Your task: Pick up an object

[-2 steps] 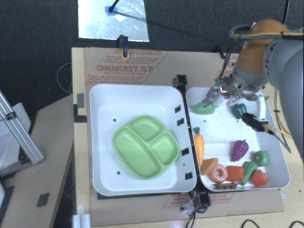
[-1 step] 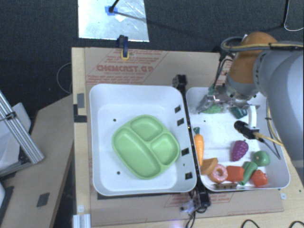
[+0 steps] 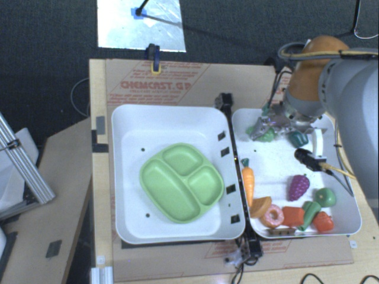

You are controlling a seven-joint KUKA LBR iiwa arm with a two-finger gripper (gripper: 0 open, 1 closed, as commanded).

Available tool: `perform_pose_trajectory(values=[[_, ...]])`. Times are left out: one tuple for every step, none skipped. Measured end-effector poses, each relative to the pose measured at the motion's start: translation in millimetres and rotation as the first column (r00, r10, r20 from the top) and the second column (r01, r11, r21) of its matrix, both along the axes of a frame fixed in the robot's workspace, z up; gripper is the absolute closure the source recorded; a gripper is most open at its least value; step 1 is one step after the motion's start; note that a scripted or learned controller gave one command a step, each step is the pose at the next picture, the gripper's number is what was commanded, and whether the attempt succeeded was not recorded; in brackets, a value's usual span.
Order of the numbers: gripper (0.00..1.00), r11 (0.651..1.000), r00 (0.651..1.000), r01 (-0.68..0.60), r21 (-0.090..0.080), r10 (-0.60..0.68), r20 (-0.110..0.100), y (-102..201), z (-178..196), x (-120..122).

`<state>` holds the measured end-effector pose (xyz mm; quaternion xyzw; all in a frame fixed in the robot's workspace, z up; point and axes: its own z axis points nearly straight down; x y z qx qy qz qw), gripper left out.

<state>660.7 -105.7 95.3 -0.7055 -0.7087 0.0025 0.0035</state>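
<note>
A: Bins first. Left bin (image 3: 124, 176), white and shallow, holds one plate (image 3: 180, 182). It is pale green smooth plastic with three wells and rounded corners, sitting askew.

B: Right bin (image 3: 349, 218)?

A: Toy food, glossy plastic, mostly crowded toward the front. The carrot (image 3: 248, 182) lies along the left wall, tip toward the front. Below it a tan lump (image 3: 259, 206) touches a pink-frosted donut (image 3: 273, 216). Next along the front wall are an orange-red block (image 3: 292, 215), a dark green stalk (image 3: 309, 215) and a red piece (image 3: 323, 222).

B: Mid-bin?

A: Purple grapes (image 3: 298, 186), knobbly. A round green ball (image 3: 325, 197) is just beside them on the right.

B: And the back?

A: A teal piece (image 3: 298, 139), and a green piece (image 3: 265, 135) near the back-left corner.

B: Gripper?

A: The gripper (image 3: 266, 128) is low over that green piece, right at it and possibly touching. The metal blurs together there, so I can't tell how far open it is. I can't say it has hold of anything.
</note>
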Motion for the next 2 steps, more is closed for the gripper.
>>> perform_pose_trajectory(values=[[1.00, 1.000, 1.000, -0.001, -0.001, 0.001, 0.011, 7.4, 46.4, -0.9], [1.00, 1.000, 1.000, -0.001, -0.002, 0.001, 0.018, 9.0, 112.0, 2.9]])
